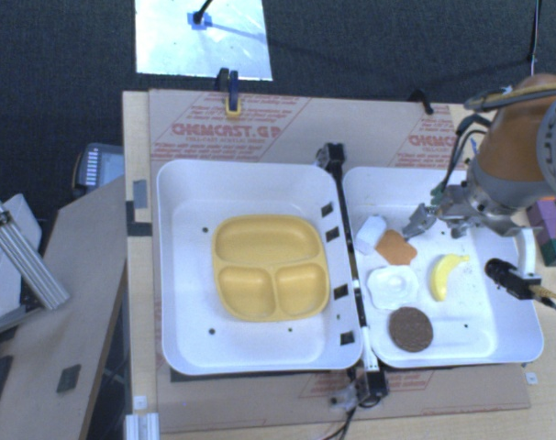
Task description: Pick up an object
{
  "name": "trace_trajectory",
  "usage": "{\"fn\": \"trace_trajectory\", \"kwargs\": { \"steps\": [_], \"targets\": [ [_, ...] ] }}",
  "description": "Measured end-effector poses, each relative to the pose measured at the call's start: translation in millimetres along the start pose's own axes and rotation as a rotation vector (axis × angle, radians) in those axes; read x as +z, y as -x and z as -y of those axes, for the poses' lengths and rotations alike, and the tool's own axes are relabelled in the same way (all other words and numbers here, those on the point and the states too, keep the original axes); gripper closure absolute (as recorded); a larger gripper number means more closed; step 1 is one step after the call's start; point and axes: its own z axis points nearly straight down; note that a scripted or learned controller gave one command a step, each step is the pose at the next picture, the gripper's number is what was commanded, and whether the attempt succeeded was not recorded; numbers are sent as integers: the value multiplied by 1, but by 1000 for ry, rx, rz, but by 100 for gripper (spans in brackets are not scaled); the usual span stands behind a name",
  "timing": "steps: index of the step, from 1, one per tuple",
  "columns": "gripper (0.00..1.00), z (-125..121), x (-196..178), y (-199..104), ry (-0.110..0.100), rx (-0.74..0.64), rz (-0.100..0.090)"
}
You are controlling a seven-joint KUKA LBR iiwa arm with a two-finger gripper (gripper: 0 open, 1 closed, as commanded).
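the right bin (512, 337) holds the pickable things: a yellow banana (445, 274) near its middle, an orange wedge (396, 247) to the banana's left, a small white block (369, 234) touching the wedge's upper left, a white fried-egg piece (393, 286) below the wedge and a brown round cookie (411, 329) below that. the left bin (182, 337) holds a yellow three-compartment tray (269, 266). a black divider strip (344, 255) runs between the bins. the arm (521, 145) reaches in from the right, its gripper (423, 220) hanging just above and right of the orange wedge, holding nothing; how far its fingers are spread cannot be told.
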Motion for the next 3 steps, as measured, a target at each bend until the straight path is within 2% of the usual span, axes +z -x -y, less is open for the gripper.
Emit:
{"fn": "trace_trajectory", "kwargs": {
  "steps": [1,2,3],
  "targets": [
    [0,-4,42,2,2,0,0],
    [100,-6,29,3,7,0,2],
    [100,-3,-30,-6,9,-3,1]
  ]
}}
